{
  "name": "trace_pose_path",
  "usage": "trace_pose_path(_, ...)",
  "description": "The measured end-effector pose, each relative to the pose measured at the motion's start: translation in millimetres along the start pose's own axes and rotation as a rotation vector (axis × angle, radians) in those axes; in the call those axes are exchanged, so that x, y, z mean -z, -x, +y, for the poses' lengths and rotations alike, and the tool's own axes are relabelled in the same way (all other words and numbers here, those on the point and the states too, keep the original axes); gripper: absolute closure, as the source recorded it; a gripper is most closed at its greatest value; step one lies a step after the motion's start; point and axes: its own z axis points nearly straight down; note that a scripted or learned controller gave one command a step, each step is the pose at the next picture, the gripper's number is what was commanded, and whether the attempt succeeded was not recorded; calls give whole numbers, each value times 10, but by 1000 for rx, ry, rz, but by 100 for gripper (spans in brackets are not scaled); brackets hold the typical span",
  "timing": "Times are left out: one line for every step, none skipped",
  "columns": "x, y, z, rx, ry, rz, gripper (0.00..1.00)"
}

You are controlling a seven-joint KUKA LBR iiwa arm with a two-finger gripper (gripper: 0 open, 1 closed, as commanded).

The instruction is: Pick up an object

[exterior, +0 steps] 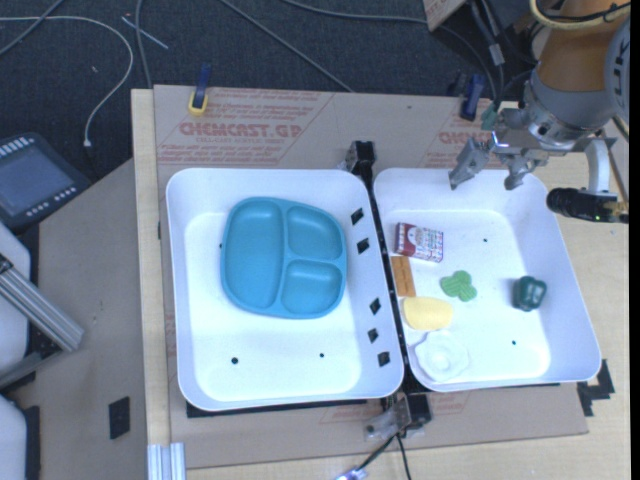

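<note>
Right bin (560, 268), right of frame centre, holds six loose objects, none of them lifted: one red-and-white carton (419, 242) near its upper left, one thin orange bar (402, 276) just below it along the left wall, one yellow lump (428, 314) touching the bar's lower end, one small green leafy piece (460, 286) near the middle, one dark green piece (529, 293) toward the right wall, one white item (441, 357) at the lower left corner, pale against the white floor and hard to make out. Gripper (491, 168) hangs over the bin's upper rim, upper right of frame, two fingers spread apart with nothing between them, well apart from every object. Arm (580, 58) above it, grey with orange band, cut off by the top and right edges. Left bin (200, 348), centre-left, holds one blue divided tray (283, 257), three compartments. Row of black clips (374, 308) runs down the seam between the two bins. Cardboard sheet (250, 118) under both bins, red printing only partly legible. Cables (100, 28) on dark floor, upper left.
</note>
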Motion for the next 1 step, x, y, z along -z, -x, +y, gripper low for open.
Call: trace_pose_path(76, -3, 20, 2, 12, -2, 0)
